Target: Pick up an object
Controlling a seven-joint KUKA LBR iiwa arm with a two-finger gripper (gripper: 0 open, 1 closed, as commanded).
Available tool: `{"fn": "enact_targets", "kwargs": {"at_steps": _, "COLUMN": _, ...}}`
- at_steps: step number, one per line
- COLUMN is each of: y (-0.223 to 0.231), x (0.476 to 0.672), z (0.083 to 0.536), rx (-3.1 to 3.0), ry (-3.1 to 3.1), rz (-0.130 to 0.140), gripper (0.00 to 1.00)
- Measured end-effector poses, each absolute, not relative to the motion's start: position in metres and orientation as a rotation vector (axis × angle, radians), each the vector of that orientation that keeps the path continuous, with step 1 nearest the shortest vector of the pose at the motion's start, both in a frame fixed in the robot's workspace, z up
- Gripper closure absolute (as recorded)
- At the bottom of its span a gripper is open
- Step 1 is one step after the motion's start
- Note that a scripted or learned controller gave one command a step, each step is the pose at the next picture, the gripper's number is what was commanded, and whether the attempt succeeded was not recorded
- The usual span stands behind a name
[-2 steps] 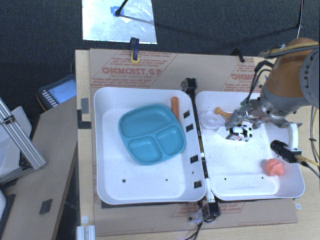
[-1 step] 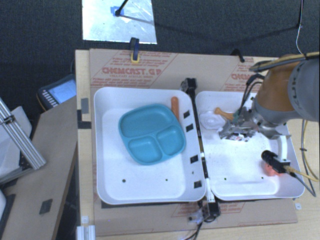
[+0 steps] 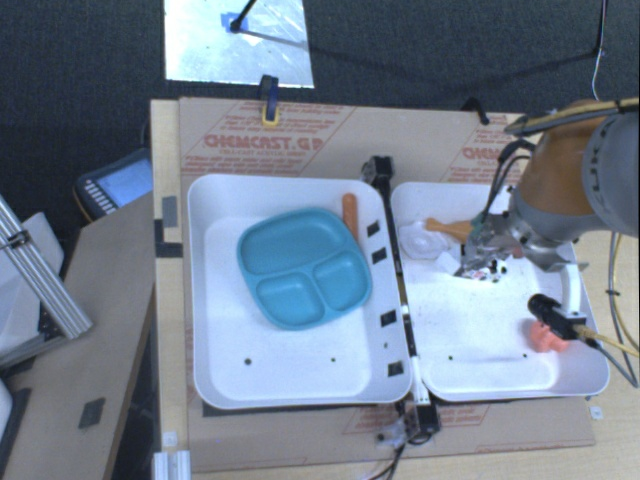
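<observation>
My claw (image 3: 482, 256) is low over the right bin (image 3: 490, 363), in its upper middle part. I come in from the right, with my arm over the bin's far right corner. Can't tell if the claw is open or closed, the wrist blocks it. A small dark speckled item (image 3: 484, 273) sits on the bin floor right at the claw tip; can't tell if they touch, and nothing is visibly gripped. A tan spoon-like piece (image 3: 446, 228) lies just left of the claw near the back wall. A clear pale item (image 3: 417, 240) is beside that, by the bin's left wall. A salmon-orange piece (image 3: 546, 339) sits near the right wall, well apart from the claw. The left bin (image 3: 300, 368) holds a teal divided plate (image 3: 303, 266), with an orange stick (image 3: 349, 214) at the plate's upper right edge.
</observation>
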State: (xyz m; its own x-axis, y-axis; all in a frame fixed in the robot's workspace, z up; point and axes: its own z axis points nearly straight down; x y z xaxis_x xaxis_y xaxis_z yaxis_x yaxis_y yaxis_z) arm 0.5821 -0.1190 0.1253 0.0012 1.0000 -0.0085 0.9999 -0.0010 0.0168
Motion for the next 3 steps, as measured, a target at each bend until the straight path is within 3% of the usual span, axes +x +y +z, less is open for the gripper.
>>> {"fn": "enact_targets", "kwargs": {"at_steps": 2, "y": -0.112, "x": 0.586, "z": 0.226, "rx": 2.212, "ry": 2.222, "rz": 0.007, "gripper": 1.0}}
{"fn": "enact_targets", "kwargs": {"at_steps": 3, "y": -0.052, "x": 0.583, "z": 0.217, "rx": 2.211, "ry": 2.233, "rz": 0.003, "gripper": 1.0}}
